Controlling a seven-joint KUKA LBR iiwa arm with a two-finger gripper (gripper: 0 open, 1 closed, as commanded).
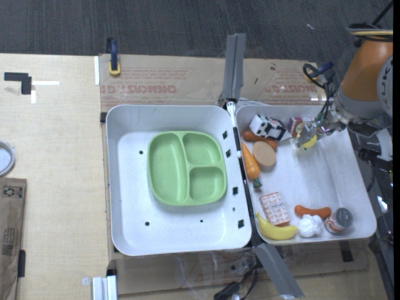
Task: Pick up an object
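A: Two shallow white bins sit side by side: the left white bin (125, 167) holds just one pale green three-compartment plastic tray (186, 167), and the right white bin (350, 167) holds all the small items.

B: Where is the grey two-finger gripper (309, 136)?

A: At the far side of the right bin, low among a small yellowish jumble (305, 140). Whether it grips anything I cannot tell; that spot is too cluttered.

B: What else is in there?

A: A black-and-white toy cow (270, 128) at the far left, an orange plastic carrot (250, 162) along the left wall beside a tan round disc (264, 155), and near us a yellow banana (275, 229), a red-patterned card (274, 207), a white ball (309, 226) and a small round tin (340, 219).

B: Advice for the grasp?

A: I'd settle on one item, centre the jaws over it, and lift straight up clear of neighbours.
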